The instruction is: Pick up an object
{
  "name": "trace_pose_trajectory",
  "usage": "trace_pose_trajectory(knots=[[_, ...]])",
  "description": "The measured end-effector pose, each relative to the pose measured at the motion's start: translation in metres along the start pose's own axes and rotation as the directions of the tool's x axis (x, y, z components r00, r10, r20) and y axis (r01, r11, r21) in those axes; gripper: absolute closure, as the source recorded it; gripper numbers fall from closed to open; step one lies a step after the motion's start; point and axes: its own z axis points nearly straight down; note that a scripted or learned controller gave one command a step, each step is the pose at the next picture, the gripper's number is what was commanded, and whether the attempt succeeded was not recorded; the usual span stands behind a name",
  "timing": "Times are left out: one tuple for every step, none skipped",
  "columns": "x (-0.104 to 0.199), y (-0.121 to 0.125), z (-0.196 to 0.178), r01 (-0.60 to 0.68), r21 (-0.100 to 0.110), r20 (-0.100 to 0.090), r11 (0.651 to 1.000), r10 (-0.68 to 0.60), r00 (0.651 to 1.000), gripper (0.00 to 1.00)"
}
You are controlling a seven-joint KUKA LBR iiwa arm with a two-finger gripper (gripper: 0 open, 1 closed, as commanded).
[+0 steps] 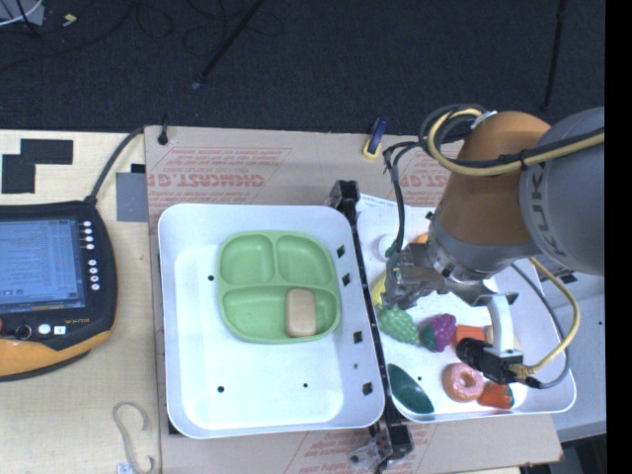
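Nothing is seen lifted yet; the pick is judged to be at the reach-down stage. The gripper (403,286) is lowered into the right white bin (553,388), and its state cannot be told. A green, bumpy toy vegetable (399,324) lies just below it, with a purple toy piece (438,331) and a pink ringed doughnut (461,381) nearby.

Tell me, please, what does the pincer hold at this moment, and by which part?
It cannot be told. The pincer is low in the right bin, just above the green toy, but the wrist hides its tips, so no hold is visible.
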Motion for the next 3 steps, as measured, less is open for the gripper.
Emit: trace_pose_trajectory(knots=[[0.053,-0.032,-0.006,0.0,0.0,0.0,1.0,0.0,1.0,1.0],[0.089,-0.04,0.001,-0.001,-0.001,0.002,1.0,0.001,1.0,1.0],[0.088,-0.04,-0.017,-0.003,-0.004,0.003,1.0,0.003,1.0,1.0]])
